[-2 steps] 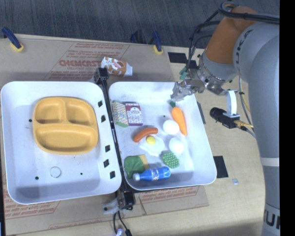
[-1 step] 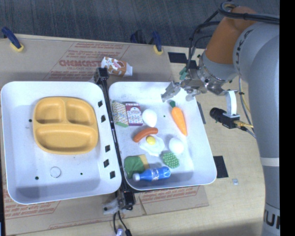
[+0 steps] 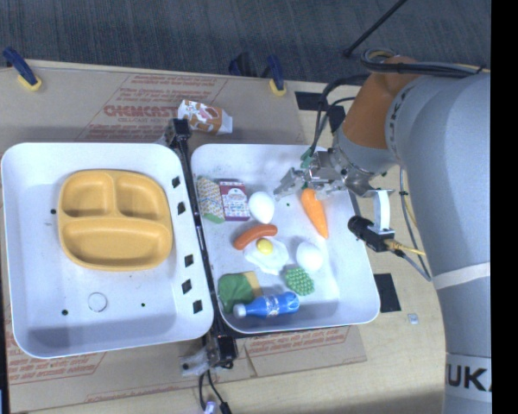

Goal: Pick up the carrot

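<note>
the big grey kuka arm with its orange band [image 3: 432, 188] reaches in over the right-hand shallow white plastic bin [image 3: 350, 304], which serves as landmark. the left-hand white bin [image 3: 26, 231] lies touching its left wall and bears a smooth yellow sectioned plastic tray [image 3: 115, 217].

the metal two-finger gripper [image 3: 313, 178] hangs over the upper right part of the right bin. the small orange toy carrot [image 3: 315, 212] lies in that same upper right part, its thick top touching or just under the gripper's tip and its point running down and slightly right toward the bin's right wall. so the long axis runs away from the gripper, toward the bin's near edge. whether the gripper is spread or pressed together i cannot tell; the carrot does not show as pinched, so i judge the pick not yet secured.

left of the carrot, mid-bin, sit a glossy white egg [image 3: 261, 206], a red-orange sausage [image 3: 255, 235], and a flat fried egg [image 3: 266, 250]. a second white egg [image 3: 309, 256] lies below the carrot. along the bin's lower part lie a blue bottle [image 3: 272, 305] and a bumpy green vegetable [image 3: 299, 280].
</note>
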